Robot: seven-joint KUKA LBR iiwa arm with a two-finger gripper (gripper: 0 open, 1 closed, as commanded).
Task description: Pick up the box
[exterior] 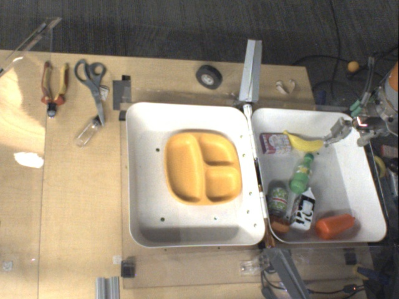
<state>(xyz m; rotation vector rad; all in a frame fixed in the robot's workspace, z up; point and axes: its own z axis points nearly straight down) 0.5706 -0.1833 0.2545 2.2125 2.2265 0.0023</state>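
In the right bin (368,185), a small purple and white box (274,143) lies flat near the far left corner. A black and white carton (303,210) lies by the near edge. My gripper (338,131) hangs over the bin's far right part, at the tip of a yellow banana (303,144). It is well to the right of the purple box, with nothing visibly in it. The arm (380,108) comes in from the right edge.
A green bottle (301,174), a dark can (278,198) and an orange-red object (335,225) crowd the right bin's near half. The left bin (143,167) holds a yellow divided tray (203,166). Scissors (95,86), pliers (53,86) and a tape roll (209,76) lie on the bench.
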